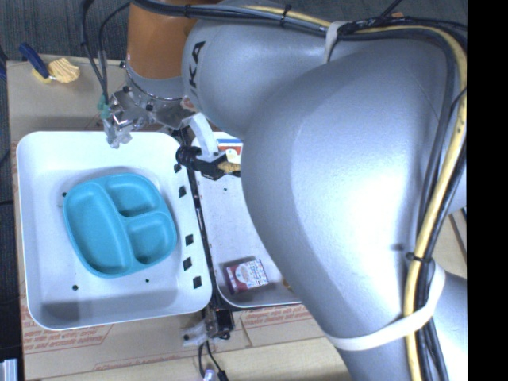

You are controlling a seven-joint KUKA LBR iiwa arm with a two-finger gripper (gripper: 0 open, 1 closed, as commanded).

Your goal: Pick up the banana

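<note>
While the grey arm (pixel 333 173) covers most of the right bin (pixel 238 292), the pincer (pixel 117 125) sits at the far rim of the left bin (pixel 48 213) above a blue divided tray (pixel 119 225), grip state unreadable, banana hidden, small red packet (pixel 246 275) near the right bin's front edge.

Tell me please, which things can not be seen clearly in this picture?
- Right bin: mostly hidden behind the grey arm, so the banana cannot be found.
- Gripper: small and cluttered at the far rim of the left bin; finger state unclear.
- Small red packet: label too small to read.
</note>
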